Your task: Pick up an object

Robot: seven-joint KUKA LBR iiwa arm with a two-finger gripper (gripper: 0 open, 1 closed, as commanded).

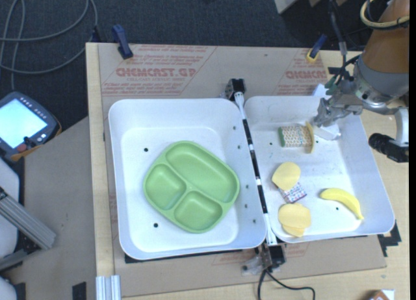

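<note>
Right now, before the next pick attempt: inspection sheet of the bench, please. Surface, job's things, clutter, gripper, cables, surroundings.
Surface: wooden bench with printed lettering, bearing the left bin and right bin side by side.
Job's things: in the right bin, a sponge, a banana, two yellow pieces and a small wrapped item between them.
Clutter: a green divided plate in the left bin.
Gripper: gripper low over the right bin's far side, just right of the sponge; nothing seen between its fingers.
Cables: grey loops on the floor at far left; a black lead at the near edge.
Surroundings: dark carpet, a lit handheld screen at left, blue clamps on the far edge.
</note>
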